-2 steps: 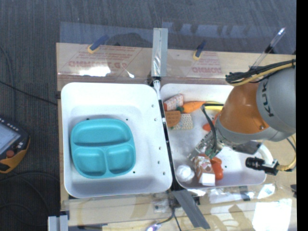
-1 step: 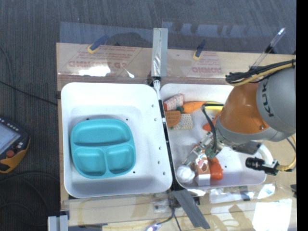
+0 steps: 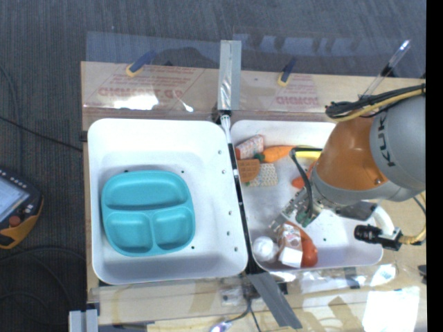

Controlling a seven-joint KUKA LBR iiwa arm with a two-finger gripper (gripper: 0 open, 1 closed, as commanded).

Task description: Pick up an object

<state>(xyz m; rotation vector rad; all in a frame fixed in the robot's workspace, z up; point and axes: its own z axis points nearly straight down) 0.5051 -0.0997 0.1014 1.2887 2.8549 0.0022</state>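
My gripper (image 3: 296, 211) reaches down into the right bin (image 3: 346, 244), below the orange wrist band, near the bin's middle. Just under it, at the front of the bin, lie a red and white object (image 3: 296, 245) and a small white round piece (image 3: 263, 246). The gripper's tip is close above the red and white object, and I cannot see whether they touch. Toward the back left of the bin lie an orange carrot (image 3: 279, 153), a pink and white item (image 3: 250, 144), a tan waffle-like piece (image 3: 266, 176) and a yellow piece (image 3: 309, 156), partly under the arm.
In the left bin (image 3: 138, 133) a teal divided plate (image 3: 147, 209) lies flat. A metal divider post (image 3: 228, 75) stands at the back between the bins. The arm's body covers the right bin's right half. Cables run along the right edge.
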